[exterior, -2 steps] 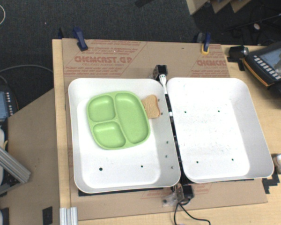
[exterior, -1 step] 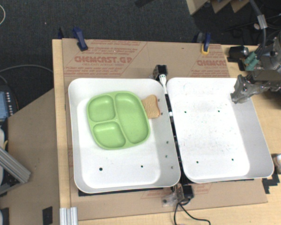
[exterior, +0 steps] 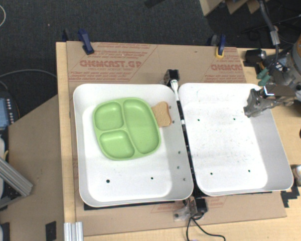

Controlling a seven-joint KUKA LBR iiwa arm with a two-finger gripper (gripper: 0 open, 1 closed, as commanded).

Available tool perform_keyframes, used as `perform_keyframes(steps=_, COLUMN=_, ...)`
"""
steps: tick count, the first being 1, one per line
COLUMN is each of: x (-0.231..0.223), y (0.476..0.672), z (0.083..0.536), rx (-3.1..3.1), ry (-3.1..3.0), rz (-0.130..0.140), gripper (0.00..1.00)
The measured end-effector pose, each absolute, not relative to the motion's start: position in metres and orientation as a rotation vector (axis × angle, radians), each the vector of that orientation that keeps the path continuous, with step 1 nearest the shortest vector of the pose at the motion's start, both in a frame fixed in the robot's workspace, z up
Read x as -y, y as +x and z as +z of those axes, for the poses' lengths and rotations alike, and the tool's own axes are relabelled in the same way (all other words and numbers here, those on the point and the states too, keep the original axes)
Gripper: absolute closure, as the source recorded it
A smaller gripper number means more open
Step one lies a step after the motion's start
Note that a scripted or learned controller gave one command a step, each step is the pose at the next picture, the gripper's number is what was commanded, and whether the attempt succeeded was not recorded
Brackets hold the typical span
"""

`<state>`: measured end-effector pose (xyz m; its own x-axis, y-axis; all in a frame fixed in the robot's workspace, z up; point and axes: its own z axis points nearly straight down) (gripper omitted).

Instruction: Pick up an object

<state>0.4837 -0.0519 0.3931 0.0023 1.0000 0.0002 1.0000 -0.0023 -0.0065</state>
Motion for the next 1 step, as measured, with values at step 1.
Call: perform_keyframes(steps=1, x=-0.0106, y=0.4871, z=0.3260, rx=2.223, ry=-2.208, rz=0.008, gripper=1.00)
